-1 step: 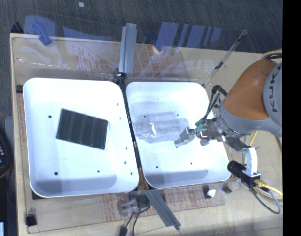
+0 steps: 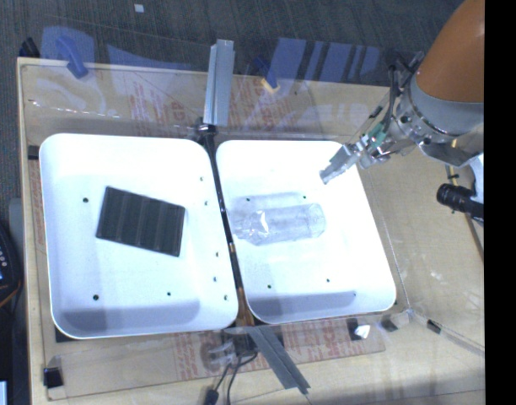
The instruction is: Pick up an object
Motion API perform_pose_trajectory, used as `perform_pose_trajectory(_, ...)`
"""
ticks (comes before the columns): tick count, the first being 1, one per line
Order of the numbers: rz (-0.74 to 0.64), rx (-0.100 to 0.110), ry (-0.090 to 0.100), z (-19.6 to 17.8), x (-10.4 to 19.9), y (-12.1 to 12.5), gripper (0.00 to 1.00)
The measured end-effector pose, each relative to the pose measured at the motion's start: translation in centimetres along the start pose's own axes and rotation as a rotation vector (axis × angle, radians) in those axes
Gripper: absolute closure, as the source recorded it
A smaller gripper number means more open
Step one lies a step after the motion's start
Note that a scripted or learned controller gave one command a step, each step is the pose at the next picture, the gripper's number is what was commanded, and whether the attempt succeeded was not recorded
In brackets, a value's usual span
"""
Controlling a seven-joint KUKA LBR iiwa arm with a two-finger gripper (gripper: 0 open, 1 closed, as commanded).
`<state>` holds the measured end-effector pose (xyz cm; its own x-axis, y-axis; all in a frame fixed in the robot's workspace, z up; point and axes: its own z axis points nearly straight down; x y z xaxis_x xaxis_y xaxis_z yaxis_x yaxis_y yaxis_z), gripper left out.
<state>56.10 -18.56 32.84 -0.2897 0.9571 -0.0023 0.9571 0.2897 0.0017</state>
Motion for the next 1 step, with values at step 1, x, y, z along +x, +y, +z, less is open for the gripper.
perform_pose_trajectory(1, 0.206, 0.006, 0.003, 9.40, 6.95, -0.68, 0.00)
